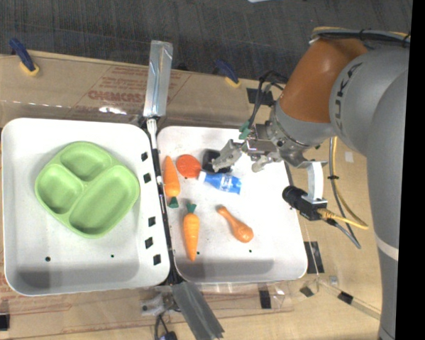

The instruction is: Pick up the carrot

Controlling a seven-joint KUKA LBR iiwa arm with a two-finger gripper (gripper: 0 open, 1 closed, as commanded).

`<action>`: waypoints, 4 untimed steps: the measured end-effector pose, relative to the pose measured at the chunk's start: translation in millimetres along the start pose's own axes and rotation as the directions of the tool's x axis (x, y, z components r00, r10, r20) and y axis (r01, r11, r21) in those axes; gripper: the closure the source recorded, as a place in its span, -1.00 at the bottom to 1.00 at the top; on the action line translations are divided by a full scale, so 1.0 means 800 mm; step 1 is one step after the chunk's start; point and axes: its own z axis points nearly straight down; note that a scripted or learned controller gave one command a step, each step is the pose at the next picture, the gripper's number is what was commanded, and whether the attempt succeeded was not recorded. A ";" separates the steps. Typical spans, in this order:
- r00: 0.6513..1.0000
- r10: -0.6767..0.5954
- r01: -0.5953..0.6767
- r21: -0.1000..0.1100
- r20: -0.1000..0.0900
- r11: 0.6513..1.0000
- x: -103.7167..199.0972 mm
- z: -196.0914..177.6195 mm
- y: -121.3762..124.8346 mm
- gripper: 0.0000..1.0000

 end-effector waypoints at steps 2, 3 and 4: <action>0.994 0.110 -0.110 -0.004 0.000 0.994 0.060 0.053 -0.016 -1.00; 0.995 0.103 -0.103 0.000 0.000 0.995 0.112 0.056 -0.105 -1.00; 0.998 -0.062 0.062 -0.001 0.001 0.998 0.003 0.105 -0.136 -1.00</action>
